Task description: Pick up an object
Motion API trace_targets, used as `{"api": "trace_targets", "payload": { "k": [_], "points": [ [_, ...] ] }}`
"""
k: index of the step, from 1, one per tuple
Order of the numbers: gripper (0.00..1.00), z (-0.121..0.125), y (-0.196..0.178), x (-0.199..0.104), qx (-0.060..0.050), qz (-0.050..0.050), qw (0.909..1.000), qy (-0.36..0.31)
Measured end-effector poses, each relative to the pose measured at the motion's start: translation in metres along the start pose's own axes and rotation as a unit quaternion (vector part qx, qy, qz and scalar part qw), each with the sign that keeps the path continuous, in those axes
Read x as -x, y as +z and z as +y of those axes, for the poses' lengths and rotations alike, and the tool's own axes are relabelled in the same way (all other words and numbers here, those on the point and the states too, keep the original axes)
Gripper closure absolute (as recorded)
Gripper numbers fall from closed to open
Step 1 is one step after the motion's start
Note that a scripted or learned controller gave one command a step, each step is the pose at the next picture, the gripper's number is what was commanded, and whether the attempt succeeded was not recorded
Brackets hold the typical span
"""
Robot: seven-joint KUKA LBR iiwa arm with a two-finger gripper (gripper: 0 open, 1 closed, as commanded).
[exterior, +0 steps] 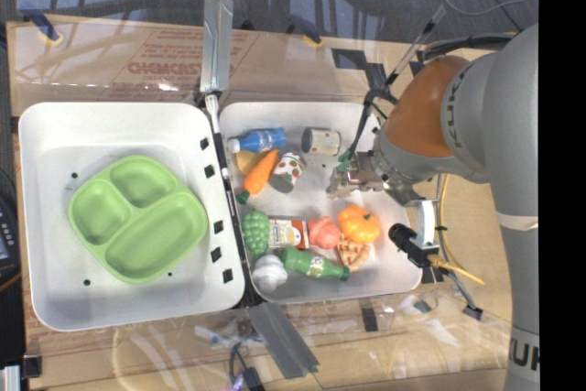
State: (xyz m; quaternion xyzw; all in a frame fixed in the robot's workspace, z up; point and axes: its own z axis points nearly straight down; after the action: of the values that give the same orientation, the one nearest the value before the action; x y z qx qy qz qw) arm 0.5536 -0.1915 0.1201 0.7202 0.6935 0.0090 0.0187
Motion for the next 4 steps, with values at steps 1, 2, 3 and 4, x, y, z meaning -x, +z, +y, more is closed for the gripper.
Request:
{"api": "trace_targets", "payload": {
  "k": [1, 2, 3, 4],
  "points": [
    [0.00, 0.000, 0.000, 0.000, 0.000, 0.000, 1.0000, 0.000],
    [0.00, -0.041, 0.019, -0.083, -0.010, 0.004, 0.9963, -0.085],
    [0.00, 0.043, 0.029, -0.073, -0.020, 0.009, 0.9916, -0.127],
    [0.00, 0.102, -0.021, -0.051, -0.018, 0.008, 0.9926, -0.120]
  ]
}}
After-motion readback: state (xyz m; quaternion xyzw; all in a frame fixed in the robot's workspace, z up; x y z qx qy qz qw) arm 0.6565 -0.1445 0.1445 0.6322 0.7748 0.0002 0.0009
